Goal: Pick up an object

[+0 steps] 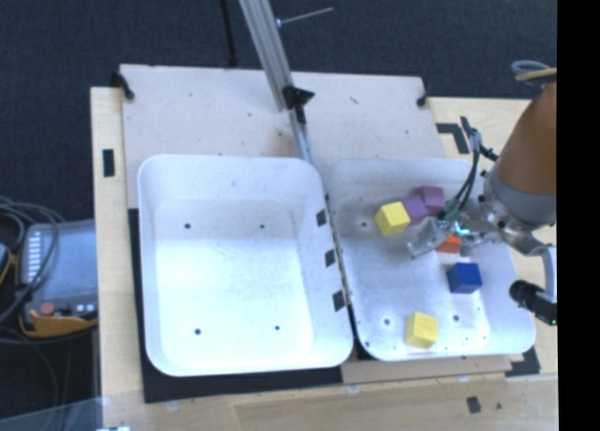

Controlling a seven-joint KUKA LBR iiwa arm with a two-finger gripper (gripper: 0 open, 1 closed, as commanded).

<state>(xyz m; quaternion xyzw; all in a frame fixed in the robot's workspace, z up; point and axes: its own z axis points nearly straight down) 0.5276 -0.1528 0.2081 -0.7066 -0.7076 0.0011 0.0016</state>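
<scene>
The right bin (375,326) holds several small blocks. A yellow block (393,217) lies near the bin's middle, with two purple blocks (424,202) just behind it. A blue block (464,277) sits toward the right, and another yellow block (422,329) rests near the front edge. My gripper (429,237) reaches in from the right and hangs low over the bin, just right of the first yellow block. A small orange piece (451,244) shows right beside the gripper; I cannot tell whether it is a block or part of the tool.
The left bin (234,260) stands beside the right one, their rims meeting at the middle. A slanted metal rail (267,36) rises from the back of the bench. A grey control pendant (56,270) lies off the bench at the left.
</scene>
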